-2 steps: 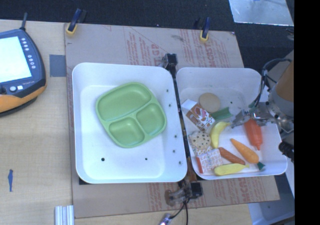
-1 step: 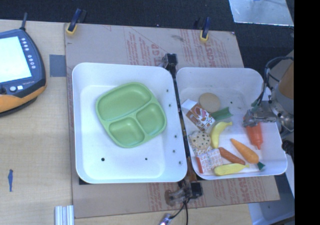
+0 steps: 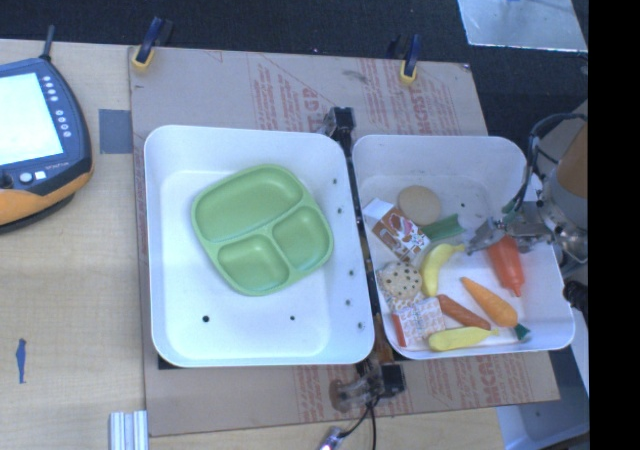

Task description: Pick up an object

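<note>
- Red pepper toy (image 3: 507, 265) is the object I judge nearest to being picked; it lies in the right bin (image 3: 455, 146), close to that bin's right wall, with its long axis running roughly up and down the view, stem end toward the top.
- My pincer (image 3: 503, 231) sits just above that stem end, reaching in from the right edge of the view. I see metal parts there, touching or nearly touching the pepper's top, but I cannot tell whether the fingers are apart or together, and nothing shows as clamped between them.
- From the pincer, then, the pepper extends down the view, toward the near edge of the bin. A grasp would, in my judgement, need to come across its narrow width, not along its length.
- Just below and left of the pepper lies an orange carrot (image 3: 490, 302), slanted, with a smaller reddish-orange piece (image 3: 463, 312) beside it. A yellow banana (image 3: 435, 268) lies to the left, a green piece (image 3: 441, 228) up and to its left, and a second yellow piece (image 3: 460, 339) near the bottom wall.
- Crowding is the risk: the carrot is near enough to the pepper that a wide approach could nudge it.
- In the left bin (image 3: 170, 328) rests a green divided plate (image 3: 263, 228), well apart from the arm.
- Both bins sit side by side on the counter (image 3: 70, 318).
</note>
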Tool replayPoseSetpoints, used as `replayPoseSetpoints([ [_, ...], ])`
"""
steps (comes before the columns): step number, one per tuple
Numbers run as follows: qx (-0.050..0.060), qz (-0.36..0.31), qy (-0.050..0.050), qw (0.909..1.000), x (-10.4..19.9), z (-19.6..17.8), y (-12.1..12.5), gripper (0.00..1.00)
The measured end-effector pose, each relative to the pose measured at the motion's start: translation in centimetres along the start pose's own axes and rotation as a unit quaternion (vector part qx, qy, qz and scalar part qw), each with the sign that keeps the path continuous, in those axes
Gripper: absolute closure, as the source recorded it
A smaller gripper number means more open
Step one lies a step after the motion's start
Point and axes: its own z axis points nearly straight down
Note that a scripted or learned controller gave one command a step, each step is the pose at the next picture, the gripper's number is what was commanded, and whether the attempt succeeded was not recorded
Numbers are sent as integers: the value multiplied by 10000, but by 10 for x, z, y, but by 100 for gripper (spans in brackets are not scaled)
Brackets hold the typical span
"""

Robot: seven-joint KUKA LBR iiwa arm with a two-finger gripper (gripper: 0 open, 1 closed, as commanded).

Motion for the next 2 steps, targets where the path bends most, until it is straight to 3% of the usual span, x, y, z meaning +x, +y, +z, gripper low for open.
replayPoseSetpoints([
  [1,2,-11,-4,10000,-1,-11,0,100],
  [2,8,-14,-4,10000,-1,-10,0,0],
])
